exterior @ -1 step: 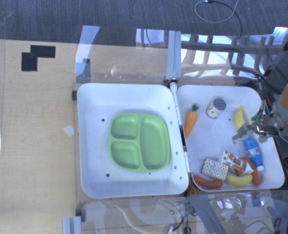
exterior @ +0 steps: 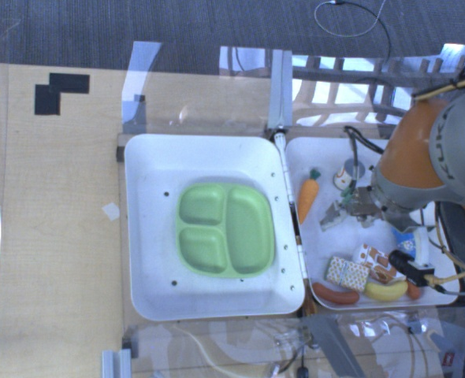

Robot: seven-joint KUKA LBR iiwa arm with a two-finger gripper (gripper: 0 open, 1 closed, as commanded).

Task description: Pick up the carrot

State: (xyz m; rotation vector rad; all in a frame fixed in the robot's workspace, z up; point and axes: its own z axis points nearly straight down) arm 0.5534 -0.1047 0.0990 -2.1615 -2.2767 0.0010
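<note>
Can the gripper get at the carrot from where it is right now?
Probably yes. The carrot lies alone near the right bin's left wall, with bare floor between it and the gripper. That wall close alongside may crowd the grasp.

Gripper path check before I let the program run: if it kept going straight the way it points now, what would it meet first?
Probably the carrot: the gripper points left toward it across bare floor of the right bin. Its height is unclear, so it might pass above.

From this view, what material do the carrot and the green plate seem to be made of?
The carrot looks like a plastic toy: even orange, smooth, with a small green top. The green plate seems moulded plastic too: one flat pale green, rounded compartments, dull sheen. Neither is certain.
</note>
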